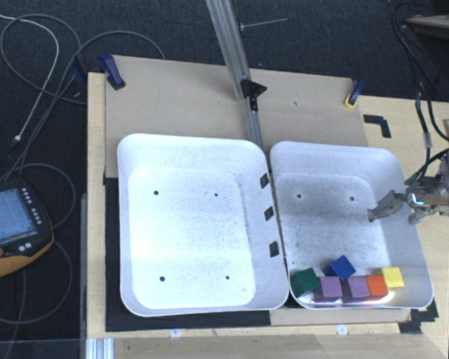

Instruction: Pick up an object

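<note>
While the hand (403,207) hangs at the right rim of the right bin (323,161), I can make out one grey finger (382,208) angled down toward the bin floor, but whether the hand is wide or narrow I cannot tell from this angle; nothing shows between its fingers. The pickings lie below and a little left of it, huddled against the bin's near wall: a green block (304,280), a blue block (342,267) perched behind two purple blocks (344,288), then an orange block (376,286) and a yellow block (393,278), all touching or nearly so.

To my eye the yellow one at the end nearest the hand, or the blue one sitting proud, offers the cleanest grip; the packed row leaves little room for fingers otherwise, so a straight descent matters.

Left of the hand sits the left bin (192,154). Both bins rest on a pale table (177,90), dark carpet and loose cables around it, a handheld controller (10,227) lying far left on the floor.
</note>
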You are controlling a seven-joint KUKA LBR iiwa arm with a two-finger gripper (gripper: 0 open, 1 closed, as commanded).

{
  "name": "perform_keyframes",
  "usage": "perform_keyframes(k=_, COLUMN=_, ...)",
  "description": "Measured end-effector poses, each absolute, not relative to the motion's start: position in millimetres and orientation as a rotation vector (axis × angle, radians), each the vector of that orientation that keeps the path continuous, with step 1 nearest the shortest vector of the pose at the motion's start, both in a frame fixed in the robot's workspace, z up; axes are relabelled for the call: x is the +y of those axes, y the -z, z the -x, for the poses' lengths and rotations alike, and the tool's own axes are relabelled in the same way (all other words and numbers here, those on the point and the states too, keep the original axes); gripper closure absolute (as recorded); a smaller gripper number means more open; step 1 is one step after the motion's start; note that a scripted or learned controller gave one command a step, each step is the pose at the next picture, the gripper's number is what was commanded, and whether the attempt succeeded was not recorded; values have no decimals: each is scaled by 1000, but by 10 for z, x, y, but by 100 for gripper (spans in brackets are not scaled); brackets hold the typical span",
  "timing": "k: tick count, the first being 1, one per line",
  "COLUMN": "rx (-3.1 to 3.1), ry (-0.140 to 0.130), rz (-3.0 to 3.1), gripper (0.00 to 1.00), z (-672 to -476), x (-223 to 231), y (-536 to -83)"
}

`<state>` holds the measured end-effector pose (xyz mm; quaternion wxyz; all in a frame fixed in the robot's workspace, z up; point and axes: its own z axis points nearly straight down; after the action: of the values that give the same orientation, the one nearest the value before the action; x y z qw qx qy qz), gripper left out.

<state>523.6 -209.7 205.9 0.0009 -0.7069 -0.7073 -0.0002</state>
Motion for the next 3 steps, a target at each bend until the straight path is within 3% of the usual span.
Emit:
perform_keyframes(k=1, rx=-2214, ry=-4, rz=2212, gripper=0, z=-4883, x=-1682, y=-949)
perform_keyframes(k=2, rx=-2233, ry=10, rz=2219, gripper=0, z=-4826, x=-1126, y=-2147)
perform_keyframes(k=3, rx=-2225, ry=0, rz=2214, gripper=0, z=-5036, x=-801, y=-1887)
